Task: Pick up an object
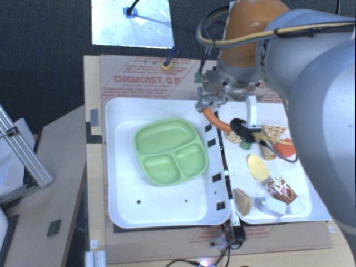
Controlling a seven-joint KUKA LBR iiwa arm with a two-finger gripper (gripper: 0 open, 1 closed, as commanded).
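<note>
Carrot [213, 119] under gripper [207, 105] (long axis diagonal, up-left).

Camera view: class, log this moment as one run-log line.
arm: over right bin | gripper: at bins' divider, nothing seen held | green tray: left bin | stage: pick not done

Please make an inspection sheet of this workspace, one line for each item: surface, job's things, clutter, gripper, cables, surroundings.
Surface: two white bins side by side, left bin and right bin, on a brown printed board.
Job's things: small objects lie in the right bin, among them a yellow oval piece, a brown wedge, a wrapped packet and an orange piece.
Clutter: green divided tray in the left bin.
Gripper: gripper over the divider between the bins; finger state cannot be judged.
Cables: dark and yellow cables loop at the wrist.
Surroundings: shiny square sheet behind the board; metal rail at the left.
</note>
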